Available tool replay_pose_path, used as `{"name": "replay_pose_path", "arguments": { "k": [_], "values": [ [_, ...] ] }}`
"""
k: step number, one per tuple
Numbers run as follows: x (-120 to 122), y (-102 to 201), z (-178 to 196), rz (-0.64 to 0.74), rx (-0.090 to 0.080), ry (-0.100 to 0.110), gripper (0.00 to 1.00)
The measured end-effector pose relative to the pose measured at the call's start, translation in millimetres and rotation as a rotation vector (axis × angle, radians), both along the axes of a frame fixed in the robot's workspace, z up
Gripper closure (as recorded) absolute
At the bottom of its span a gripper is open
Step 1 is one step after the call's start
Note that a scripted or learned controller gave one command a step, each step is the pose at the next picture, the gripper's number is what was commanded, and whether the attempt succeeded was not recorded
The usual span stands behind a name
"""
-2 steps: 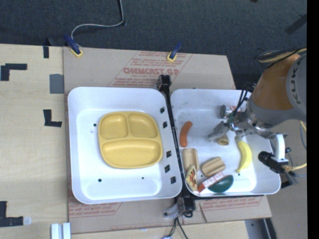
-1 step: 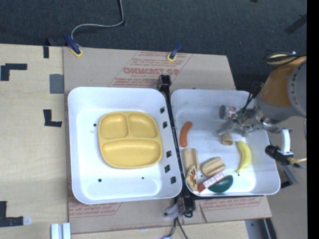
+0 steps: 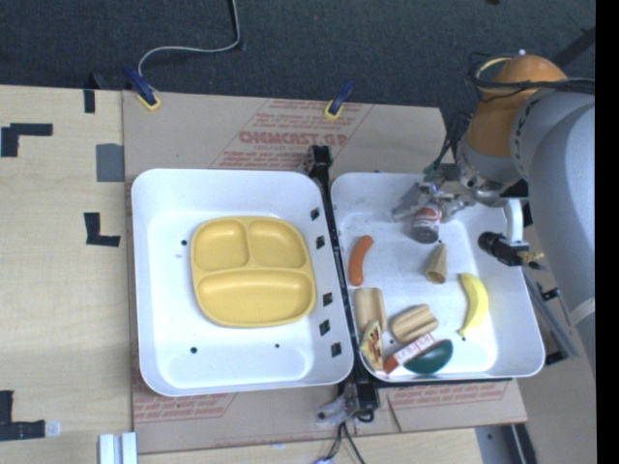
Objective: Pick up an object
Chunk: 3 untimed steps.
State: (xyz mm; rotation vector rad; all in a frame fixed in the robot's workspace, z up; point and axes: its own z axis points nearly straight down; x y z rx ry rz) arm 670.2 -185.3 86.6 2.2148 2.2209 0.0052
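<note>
Overhead view of two white bins on the table. The left bin carries a yellow divided plate. The right bin carries the candidate objects: a sausage, a cone, a banana, a bread roll, a brown slab, a green piece and small mixed items at the near edge.

The arm reaches in from the right, with the gripper low over the far part of the right bin. A small grey-and-red can sits directly beneath it, touching or nearly touching the metal parts. Whether the jaws are spread or pressed together cannot be told; dark fittings and glare blur their outline.

Step in hand, as judged: the descent or closing phase of a grasp, with the can as the probable target, still resting on the bin floor. The next move calls for a firm closure about the can, then a straight lift; a round can may slip or roll aside if caught off-centre.
</note>
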Motion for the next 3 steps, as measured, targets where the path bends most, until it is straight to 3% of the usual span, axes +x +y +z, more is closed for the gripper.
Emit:
{"name": "replay_pose_path", "arguments": {
  "k": [1,2,3],
  "values": [
    [0,-1,11,0.001,-0.003,0.002,1.00],
    [-11,61,130,0.000,0.001,0.003,1.00],
    [-52,64,144,-0.002,0.001,0.006,1.00]
  ]
}}
